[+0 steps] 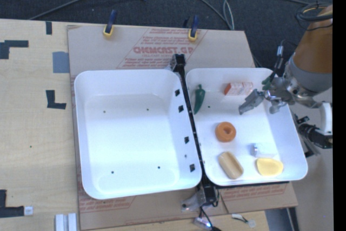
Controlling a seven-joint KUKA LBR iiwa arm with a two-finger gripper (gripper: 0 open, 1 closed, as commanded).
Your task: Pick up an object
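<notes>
My gripper (263,105) hangs over the right part of the right bin (292,132), open, with nothing between its fingers (248,103). Left of and just above it lies a small red and white packet (238,88). An orange ring (225,132) sits in the bin's middle, below and left of the gripper. A tan bread roll (231,164) and a yellow wedge (269,166) lie along the front wall. Between them, slightly further back, is a small grey-blue piece (253,149). A green pepper (199,97) rests by the left wall.
The left bin (86,116) stands beside the right one, joined by a black divider with clips (186,121). Both sit on a cardboard sheet (157,48) held by two clamps. Cables run across the dark floor behind.
</notes>
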